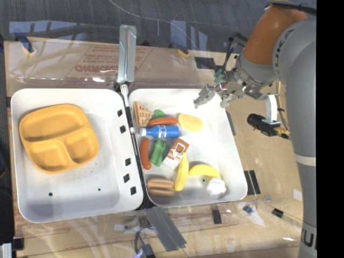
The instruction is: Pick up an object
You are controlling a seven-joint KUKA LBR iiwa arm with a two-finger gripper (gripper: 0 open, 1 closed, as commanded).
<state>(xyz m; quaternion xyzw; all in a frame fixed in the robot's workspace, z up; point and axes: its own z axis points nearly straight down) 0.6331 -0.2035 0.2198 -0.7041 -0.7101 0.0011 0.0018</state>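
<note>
My gripper (214,98) hangs over the far right part of the right bin (226,144), open, with nothing between its fingers. It sits above and a little right of a yellow lemon-like piece (190,122). Toy foods lie jumbled in this bin: a pizza slice (142,113), a red sausage (163,122), a blue bottle (161,132), a green piece (157,152), a white and orange carton (176,153), a banana (183,174), a yellow curved piece (203,171), a white lump (216,186) and a brown bun (161,187).
The left bin (80,198) holds a yellow divided tray (58,137). A metal bar (127,52) stands upright at the far end of the wall between the bins. The arm comes in from the right, above the bench's edge.
</note>
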